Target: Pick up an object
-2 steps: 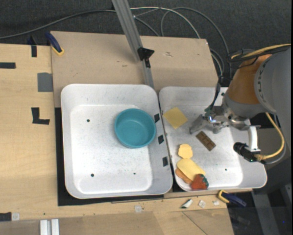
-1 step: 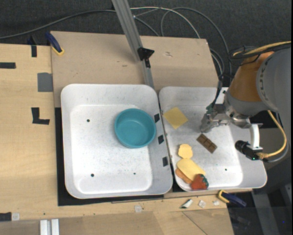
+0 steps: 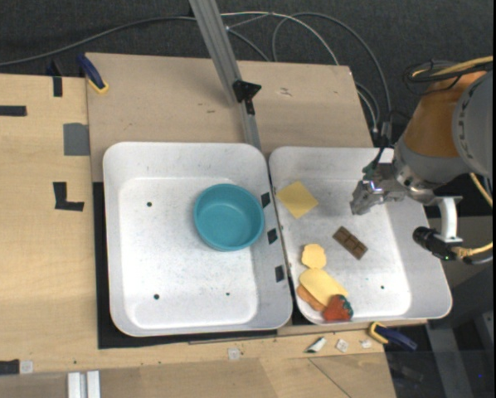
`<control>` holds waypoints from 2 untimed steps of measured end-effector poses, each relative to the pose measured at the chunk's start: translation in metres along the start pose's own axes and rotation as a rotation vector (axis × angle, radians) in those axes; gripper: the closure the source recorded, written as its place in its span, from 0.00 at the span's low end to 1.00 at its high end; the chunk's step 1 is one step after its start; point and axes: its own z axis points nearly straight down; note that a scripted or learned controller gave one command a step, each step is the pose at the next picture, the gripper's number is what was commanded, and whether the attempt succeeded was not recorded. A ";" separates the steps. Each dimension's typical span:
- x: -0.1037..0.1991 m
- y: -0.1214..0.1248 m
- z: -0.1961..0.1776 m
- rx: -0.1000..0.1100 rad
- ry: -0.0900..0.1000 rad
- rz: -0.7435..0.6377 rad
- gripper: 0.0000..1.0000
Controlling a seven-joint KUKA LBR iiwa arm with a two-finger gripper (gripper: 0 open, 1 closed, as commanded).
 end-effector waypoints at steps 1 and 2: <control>0.010 0.002 -0.056 -0.002 0.000 -0.002 1.00; 0.010 0.003 -0.110 -0.003 -0.001 -0.001 1.00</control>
